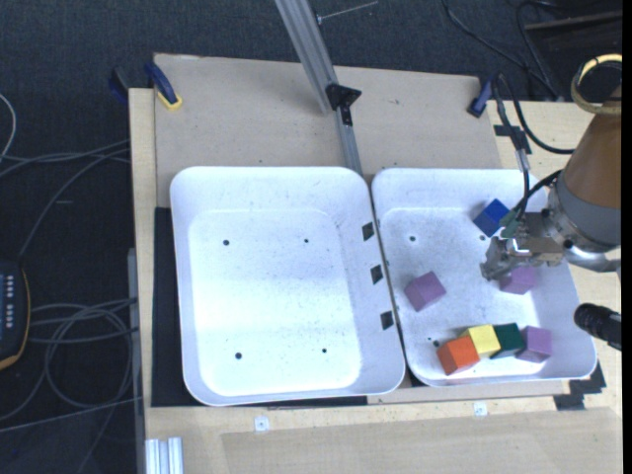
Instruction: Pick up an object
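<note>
Two shallow white bins sit side by side on a wooden bench. Over the right bin (pixel 553 363), the gripper (pixel 502 261) hovers low, just beside a purple block (pixel 517 280); its state cannot be told. Judged mid-approach: next it must centre over that block and close.

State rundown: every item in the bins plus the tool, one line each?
tool: low in right bin, over a purple block, grip unclear
purple block under tool: on bin floor, partly covered
blue block: tilted near far wall
purple block, centre-left: lying free
orange block, yellow block, green block, small purple block: row along near wall
</note>
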You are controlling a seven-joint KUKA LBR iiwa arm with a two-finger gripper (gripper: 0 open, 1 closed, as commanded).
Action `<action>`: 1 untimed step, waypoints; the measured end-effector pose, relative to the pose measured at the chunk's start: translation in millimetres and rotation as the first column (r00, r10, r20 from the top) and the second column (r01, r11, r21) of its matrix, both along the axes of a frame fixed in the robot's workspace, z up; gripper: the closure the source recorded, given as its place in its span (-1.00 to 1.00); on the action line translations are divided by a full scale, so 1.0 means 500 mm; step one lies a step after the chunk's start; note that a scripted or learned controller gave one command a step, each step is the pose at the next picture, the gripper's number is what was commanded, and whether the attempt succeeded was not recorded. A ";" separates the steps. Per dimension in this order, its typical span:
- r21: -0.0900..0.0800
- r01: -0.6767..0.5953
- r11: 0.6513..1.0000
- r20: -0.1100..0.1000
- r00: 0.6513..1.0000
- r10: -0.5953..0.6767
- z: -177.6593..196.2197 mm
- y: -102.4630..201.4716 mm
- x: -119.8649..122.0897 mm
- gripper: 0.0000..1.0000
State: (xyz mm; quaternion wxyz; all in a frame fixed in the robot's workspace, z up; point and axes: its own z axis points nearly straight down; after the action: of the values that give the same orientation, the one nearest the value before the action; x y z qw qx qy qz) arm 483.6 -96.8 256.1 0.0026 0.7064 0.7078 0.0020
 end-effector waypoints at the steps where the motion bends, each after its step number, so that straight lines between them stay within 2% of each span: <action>1: 0.002 -0.006 1.000 -0.004 1.000 0.006 0.007 0.097 0.057 1.00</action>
State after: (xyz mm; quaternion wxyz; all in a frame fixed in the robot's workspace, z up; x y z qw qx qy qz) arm 512.1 -48.5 259.7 0.0005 0.7044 0.7098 0.0015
